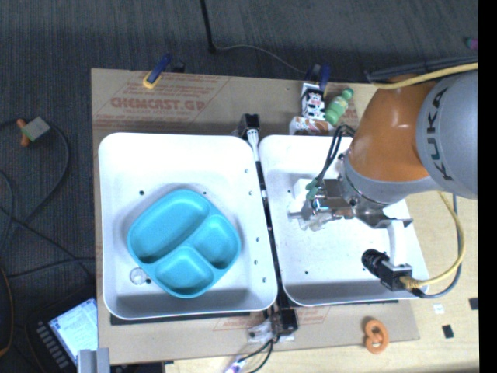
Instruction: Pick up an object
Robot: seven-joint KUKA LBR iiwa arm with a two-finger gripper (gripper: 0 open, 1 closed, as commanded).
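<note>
Camera view: the hand (311, 212) hangs low in the right bin (334, 286); its opening cannot be told. The blue divided tray (182, 241) sits in the left bin (116, 169), so closing here may grasp nothing.

Dark carpet floor (93, 22), wooden bench (194, 99)

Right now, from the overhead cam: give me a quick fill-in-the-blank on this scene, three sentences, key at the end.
1. The blue divided tray lies in the ____ bin of the view.
2. The tray has ____ compartments.
3. The hand is over the ____ bin of the view.

Missing words: left; three; right
</note>
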